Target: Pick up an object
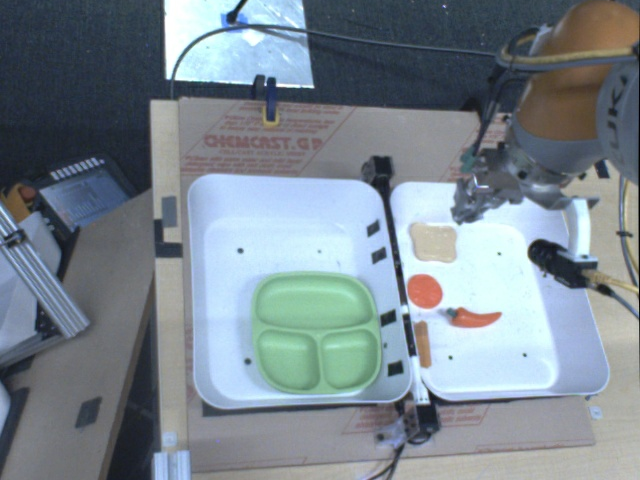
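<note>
In the right bin (575, 368), the gripper (467, 208) hangs just beyond the beige slice (434, 241); whether it is spread, I cannot tell. This flat slice may slip from a closing grasp.

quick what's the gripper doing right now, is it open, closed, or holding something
Gripper: above the right bin, just beyond the toast slice; open or closed cannot be told, and nothing is seen between its fingers.
</note>
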Motion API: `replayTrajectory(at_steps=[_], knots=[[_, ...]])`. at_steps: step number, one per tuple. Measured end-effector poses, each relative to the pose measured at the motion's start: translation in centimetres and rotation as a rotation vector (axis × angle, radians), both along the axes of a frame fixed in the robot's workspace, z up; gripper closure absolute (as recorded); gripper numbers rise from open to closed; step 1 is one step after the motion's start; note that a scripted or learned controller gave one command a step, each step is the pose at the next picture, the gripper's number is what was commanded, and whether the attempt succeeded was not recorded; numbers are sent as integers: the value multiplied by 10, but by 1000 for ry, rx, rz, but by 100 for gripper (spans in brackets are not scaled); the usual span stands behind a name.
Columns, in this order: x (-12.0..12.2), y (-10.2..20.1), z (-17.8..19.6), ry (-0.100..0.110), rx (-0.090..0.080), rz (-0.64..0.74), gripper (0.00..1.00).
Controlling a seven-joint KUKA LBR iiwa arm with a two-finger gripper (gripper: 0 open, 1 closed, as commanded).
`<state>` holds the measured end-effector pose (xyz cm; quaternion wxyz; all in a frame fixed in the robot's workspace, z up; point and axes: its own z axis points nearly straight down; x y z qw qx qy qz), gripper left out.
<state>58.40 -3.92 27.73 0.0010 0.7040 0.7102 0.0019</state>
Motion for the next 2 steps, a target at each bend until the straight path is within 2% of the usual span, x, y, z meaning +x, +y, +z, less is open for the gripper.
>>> replayTrajectory(at_steps=[2], knots=[[10, 97, -35, 4, 1, 0, 100]])
